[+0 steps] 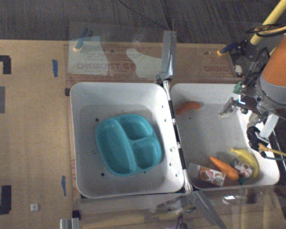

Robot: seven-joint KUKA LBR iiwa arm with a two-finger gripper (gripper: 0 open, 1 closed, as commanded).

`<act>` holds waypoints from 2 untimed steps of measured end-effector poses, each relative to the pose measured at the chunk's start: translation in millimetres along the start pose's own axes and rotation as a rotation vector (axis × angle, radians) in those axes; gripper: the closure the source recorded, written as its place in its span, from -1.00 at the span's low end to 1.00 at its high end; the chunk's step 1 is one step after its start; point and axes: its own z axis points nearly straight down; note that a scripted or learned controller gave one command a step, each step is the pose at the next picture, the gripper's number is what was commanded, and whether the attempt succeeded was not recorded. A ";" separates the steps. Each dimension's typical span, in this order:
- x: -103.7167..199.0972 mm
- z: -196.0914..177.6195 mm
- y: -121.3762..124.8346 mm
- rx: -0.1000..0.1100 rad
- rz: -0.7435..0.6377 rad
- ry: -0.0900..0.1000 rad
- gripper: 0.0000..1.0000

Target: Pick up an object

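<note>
An orange sausage-shaped piece (188, 107) is seen lying flat near the far left corner of the right bin (207, 142). At that bin's near edge, a carrot (223, 168), a yellow banana (246, 158), a small printed can (241, 169) and a tipped printed carton (207, 175) are clustered together.
</note>
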 end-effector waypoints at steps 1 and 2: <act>-7.1 125.2 -44.6 -0.005 -0.116 0.004 -1.00; -12.4 125.0 -67.7 -0.008 0.030 0.005 -1.00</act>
